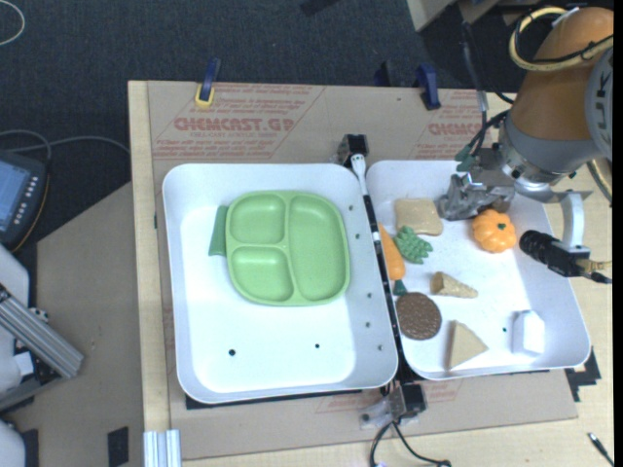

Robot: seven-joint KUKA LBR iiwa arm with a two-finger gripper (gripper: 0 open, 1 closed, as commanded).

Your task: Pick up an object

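Note:
My gripper (465, 200) hangs low over the back of the right bin (569, 305), between a tan bread slice (419, 215) on its left and a small orange pumpkin (494, 232) on its right. Nothing shows between its tips. In front of it lie a green leafy piece (413, 246), an orange carrot (390, 254) against the bin's left wall, a small cheese wedge (453, 285), a round brown patty (419, 315), a tan triangular wedge (465, 344) and a white block (529, 332).
The left bin (195, 329) holds a green divided plate (287, 247) toward its back. The two bins meet along a dark seam (380, 261). The arm comes in from the upper right over the right bin's far corner.

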